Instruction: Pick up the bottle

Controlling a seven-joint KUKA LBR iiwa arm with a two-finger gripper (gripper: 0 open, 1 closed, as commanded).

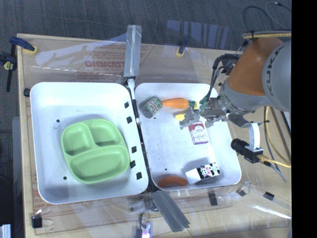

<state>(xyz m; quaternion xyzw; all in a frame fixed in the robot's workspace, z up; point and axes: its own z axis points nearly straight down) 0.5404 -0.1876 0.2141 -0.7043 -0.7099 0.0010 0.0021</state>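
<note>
Bottle (198,133) lying right of frame centre in right bin (163,148); claw (194,117) at its top, grip indiscernible.

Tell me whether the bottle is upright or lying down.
Lying down. The bottle lies flat on the right bin's floor, its red-and-white label facing up, cap end toward the gripper.

1. The right bin (148,148) has open floor in its middle and left part.
2. Around the bottle (198,133), a yellow item (181,116), carrot (175,103) and can (151,106) crowd the upper side.
3. A sausage (172,181) and small box (204,172) block the lower edge.
4. The green tray (94,150) fills the left bin's (39,133) middle.
</note>
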